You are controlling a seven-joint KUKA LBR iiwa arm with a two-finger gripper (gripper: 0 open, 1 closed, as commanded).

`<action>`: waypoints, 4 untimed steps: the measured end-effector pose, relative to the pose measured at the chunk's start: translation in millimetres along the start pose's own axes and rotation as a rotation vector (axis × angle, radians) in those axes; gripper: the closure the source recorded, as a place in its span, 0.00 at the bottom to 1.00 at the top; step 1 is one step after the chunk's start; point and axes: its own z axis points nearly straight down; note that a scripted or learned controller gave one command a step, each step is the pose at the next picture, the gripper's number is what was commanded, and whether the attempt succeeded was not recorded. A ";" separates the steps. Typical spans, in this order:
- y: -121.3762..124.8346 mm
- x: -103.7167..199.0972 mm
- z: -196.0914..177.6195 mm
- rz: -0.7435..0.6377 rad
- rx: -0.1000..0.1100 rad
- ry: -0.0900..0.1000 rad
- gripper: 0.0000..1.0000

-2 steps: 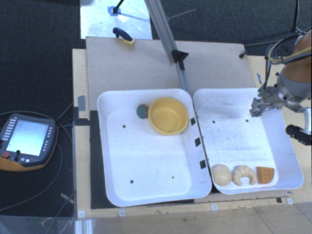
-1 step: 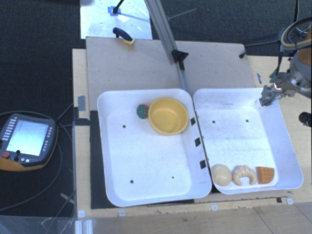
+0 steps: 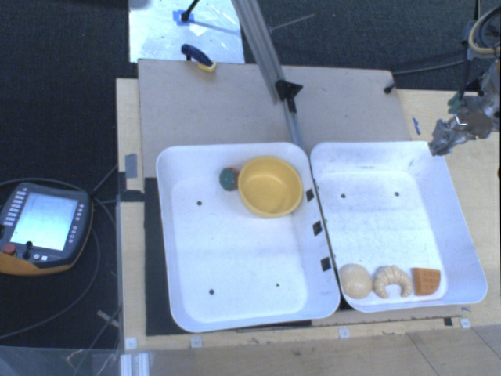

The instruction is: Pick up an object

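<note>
My gripper [image 3: 440,142] hangs at the right edge of the view, above the far right corner of the right bin [image 3: 391,171]. Nothing shows between its fingers. A yellow bowl [image 3: 270,186] sits at the back of the left bin [image 3: 235,280], with a small dark green ball [image 3: 228,179] touching its left side. Along the front edge of the right bin lie a pale round bun [image 3: 355,280], a croissant [image 3: 392,281] and an orange-brown block [image 3: 426,281], side by side.
A metal pole [image 3: 262,41] slants down from the top to the gap between the bins, ending in a black clamp [image 3: 287,91]. A teach pendant [image 3: 43,227] lies off the bench at left. Cables run at the top right.
</note>
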 end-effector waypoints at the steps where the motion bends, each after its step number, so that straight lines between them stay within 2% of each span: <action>1: 4.1 57.7 2.5 -0.003 0.004 0.002 1.00; 3: -9.2 168.1 35.3 -0.004 0.006 0.002 1.00; 4: -3.4 225.4 38.9 -0.004 0.005 0.003 1.00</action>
